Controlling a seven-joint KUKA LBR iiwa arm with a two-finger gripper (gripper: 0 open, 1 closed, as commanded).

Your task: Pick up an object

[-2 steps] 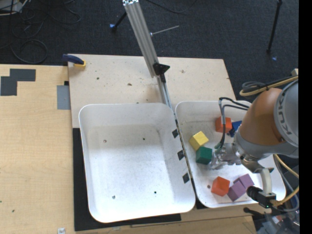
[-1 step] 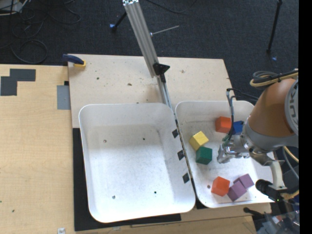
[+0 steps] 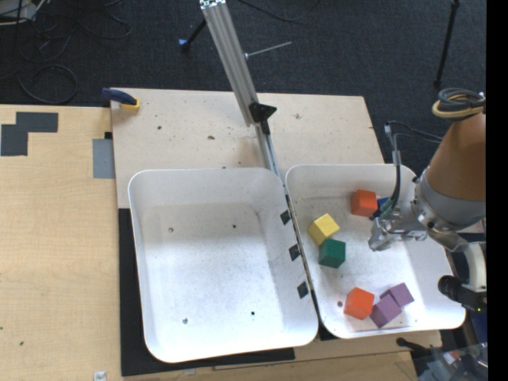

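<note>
The right bin [image 3: 317, 179] holds several blocks. An orange cube [image 3: 364, 203] sits near its back, with a small blue piece [image 3: 384, 206] just right of it. A yellow cube [image 3: 324, 228] and a green cube [image 3: 332, 253] lie near the divider. At the front are another orange cube [image 3: 359, 302] and two purple blocks [image 3: 392, 303]. My gripper [image 3: 384, 236] hangs over the right bin's middle, right of the green cube and just below the back orange cube. No block shows between its tips.
The left bin [image 3: 151, 182] adjoins the right one along a divider with black clips [image 3: 294, 252]. A slanted aluminium post [image 3: 236, 70] rises behind the bins. A blue and yellow tool [image 3: 121, 98] lies at the bench's back left corner.
</note>
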